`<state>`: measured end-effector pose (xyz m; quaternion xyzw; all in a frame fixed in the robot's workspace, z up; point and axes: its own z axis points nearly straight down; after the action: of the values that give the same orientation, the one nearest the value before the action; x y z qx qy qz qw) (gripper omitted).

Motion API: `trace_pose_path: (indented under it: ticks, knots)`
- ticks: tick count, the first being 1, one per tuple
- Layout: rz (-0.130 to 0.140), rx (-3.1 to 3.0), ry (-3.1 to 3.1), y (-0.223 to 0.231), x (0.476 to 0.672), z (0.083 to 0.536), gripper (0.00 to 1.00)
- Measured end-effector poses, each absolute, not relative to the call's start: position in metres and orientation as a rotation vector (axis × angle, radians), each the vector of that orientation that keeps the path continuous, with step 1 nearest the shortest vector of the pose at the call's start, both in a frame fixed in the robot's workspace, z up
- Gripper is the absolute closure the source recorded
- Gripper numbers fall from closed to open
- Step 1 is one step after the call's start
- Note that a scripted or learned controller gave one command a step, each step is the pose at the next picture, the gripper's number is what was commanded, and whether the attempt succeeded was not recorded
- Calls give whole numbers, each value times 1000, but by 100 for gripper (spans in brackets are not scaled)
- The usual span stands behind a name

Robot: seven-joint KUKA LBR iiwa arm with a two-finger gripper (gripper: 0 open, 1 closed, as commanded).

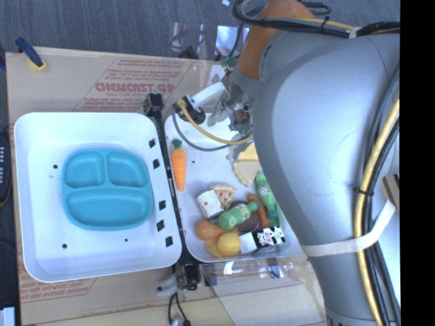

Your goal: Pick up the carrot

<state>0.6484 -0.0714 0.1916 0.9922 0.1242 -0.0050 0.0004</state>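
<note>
Carrot by right bin's left wall, fingers apart, up-right

Printed text on the brown sheet under the bins

The brown protective sheet that lies behind the two white bins carries red print. The biggest line reads "CHEMCAST GP", in outlined capital letters. Around it there are several lines of smaller red text, but they are too small and blurred to read. More small red print shows at the lower left corner of the same sheet, also not readable. No other text can be read.
</note>
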Motion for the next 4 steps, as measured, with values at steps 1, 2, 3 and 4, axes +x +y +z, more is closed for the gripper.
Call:
trace_pose_path:
  ticks: [1, 2, 3, 4]
  knots:
    - [-32, 3127, 336, -98, 646, 124, 0]
    - [-14, 3106, 530, -53, 552, 192, 0]
    - [-23, 3105, 517, -25, 551, 191, 0]
    - [-20, 3111, 450, 4, 562, 191, 0]
